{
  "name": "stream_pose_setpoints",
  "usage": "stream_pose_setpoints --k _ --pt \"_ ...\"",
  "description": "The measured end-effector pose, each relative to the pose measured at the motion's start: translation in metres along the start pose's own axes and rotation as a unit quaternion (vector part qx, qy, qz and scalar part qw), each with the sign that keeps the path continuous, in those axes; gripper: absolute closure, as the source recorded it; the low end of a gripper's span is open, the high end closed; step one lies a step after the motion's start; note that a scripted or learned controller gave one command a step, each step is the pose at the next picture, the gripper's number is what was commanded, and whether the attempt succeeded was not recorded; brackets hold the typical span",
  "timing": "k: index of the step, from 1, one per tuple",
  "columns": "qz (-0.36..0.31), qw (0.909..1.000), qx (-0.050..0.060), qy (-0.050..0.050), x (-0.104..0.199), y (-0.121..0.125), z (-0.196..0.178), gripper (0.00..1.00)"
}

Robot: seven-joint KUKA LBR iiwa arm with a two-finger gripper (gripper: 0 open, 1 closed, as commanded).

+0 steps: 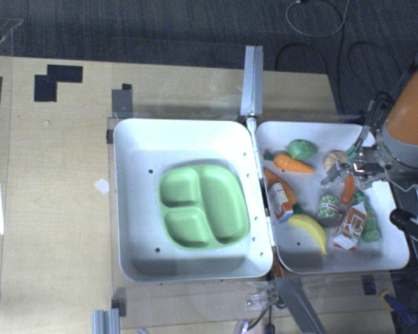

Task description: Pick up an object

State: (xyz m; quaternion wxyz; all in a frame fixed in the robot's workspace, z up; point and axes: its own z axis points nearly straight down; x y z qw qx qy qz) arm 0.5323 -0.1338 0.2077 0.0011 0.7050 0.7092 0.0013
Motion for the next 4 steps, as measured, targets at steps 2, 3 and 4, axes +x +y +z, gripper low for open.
stream_pose_setpoints --k 2,3,4 --pt "0.055 0.9984 -0.008 0.0 -0.011 0.022 0.106 1.0" --pt "0.107 0.9943 -0.002 0.0 0.048 0.007 -0.026 1.0" --pt "0.298 0.9546 0.001 0.0 0.109 0.001 -0.007 1.0"
